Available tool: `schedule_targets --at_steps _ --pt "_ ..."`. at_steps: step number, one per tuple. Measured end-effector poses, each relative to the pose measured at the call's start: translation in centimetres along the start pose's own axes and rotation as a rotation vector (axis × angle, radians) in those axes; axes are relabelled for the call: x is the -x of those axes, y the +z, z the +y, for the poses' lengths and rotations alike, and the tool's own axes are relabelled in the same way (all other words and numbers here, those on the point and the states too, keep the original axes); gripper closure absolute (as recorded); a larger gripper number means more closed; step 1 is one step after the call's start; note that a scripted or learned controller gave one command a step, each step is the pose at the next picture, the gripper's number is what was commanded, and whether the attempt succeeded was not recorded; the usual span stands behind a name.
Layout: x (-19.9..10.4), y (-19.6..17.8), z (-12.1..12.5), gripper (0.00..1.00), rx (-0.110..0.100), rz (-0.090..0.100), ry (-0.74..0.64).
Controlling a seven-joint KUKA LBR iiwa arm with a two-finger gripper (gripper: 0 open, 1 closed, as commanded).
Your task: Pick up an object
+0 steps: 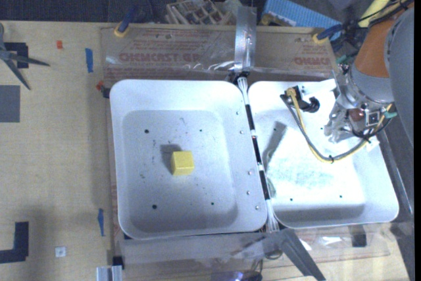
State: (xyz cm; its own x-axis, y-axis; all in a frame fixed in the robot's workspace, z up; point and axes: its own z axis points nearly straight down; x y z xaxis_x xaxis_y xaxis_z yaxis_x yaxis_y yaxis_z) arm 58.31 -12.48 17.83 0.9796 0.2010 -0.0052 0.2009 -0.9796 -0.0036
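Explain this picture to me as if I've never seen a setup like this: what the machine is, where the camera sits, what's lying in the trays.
The one camera is fixed above a bench and looks down at a slant. On the bench sit two shallow white bins side by side: the left bin and the right bin. The grey machine with an orange band coming in from the right is a robot arm. At its end is a pincer, the part meant for grasping; it hangs over the right bin with yellow and black cables trailing from it. Nothing can be seen held in it. A small yellow block lies near the middle of the left bin, well away from the pincer. The job is to pick up an object.
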Motion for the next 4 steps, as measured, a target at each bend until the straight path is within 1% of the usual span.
schedule_targets --at_steps 1,2,3,4 --pt "0.9 2.9 2.4 1.0 0.0 0.0 0.002" --pt "-1.7 2.6 5.8 1.0 0.003 0.003 -0.002" --pt "-4.0 -2.3 8.3 1.0 0.003 0.004 -0.005" --pt "-4.3 0.9 10.8 1.0 0.002 0.001 -0.004"
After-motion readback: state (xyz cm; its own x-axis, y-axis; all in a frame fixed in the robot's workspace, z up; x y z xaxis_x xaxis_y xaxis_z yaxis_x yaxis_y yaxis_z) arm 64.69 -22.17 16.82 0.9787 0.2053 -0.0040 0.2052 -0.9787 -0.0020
